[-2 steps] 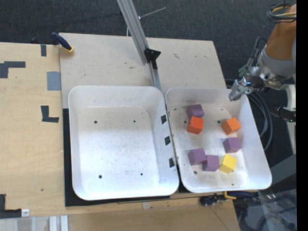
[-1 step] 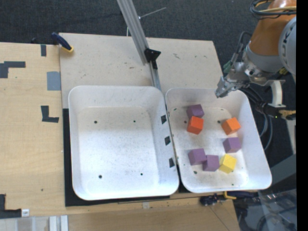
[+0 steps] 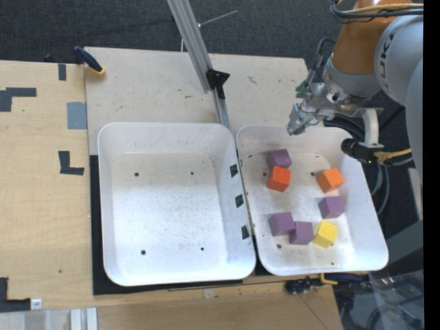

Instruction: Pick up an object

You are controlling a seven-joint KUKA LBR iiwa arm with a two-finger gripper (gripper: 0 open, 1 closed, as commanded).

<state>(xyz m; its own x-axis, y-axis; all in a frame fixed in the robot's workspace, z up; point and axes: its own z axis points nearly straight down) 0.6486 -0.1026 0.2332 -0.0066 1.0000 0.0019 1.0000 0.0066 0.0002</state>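
Note:
The right bin [image 3: 357,253] holds several small cubes. A purple cube [image 3: 279,159] sits at the back with an orange-red cube [image 3: 278,179] touching its near side. Another orange cube [image 3: 330,179] lies to the right, above a purple cube [image 3: 331,206]. Two purple cubes [image 3: 281,223] [image 3: 301,233] and a yellow cube [image 3: 326,234] line up near the front. My gripper [image 3: 298,124] hangs over the bin's back rim, above and right of the rear purple cube, with nothing seen between its fingers.
The left bin [image 3: 110,157] stands beside the right one, sharing a middle wall. A slanted metal post [image 3: 196,43] rises behind the bins. A blue and yellow tool [image 3: 89,59] lies at the bench's back left. Cables run at the right of the arm.

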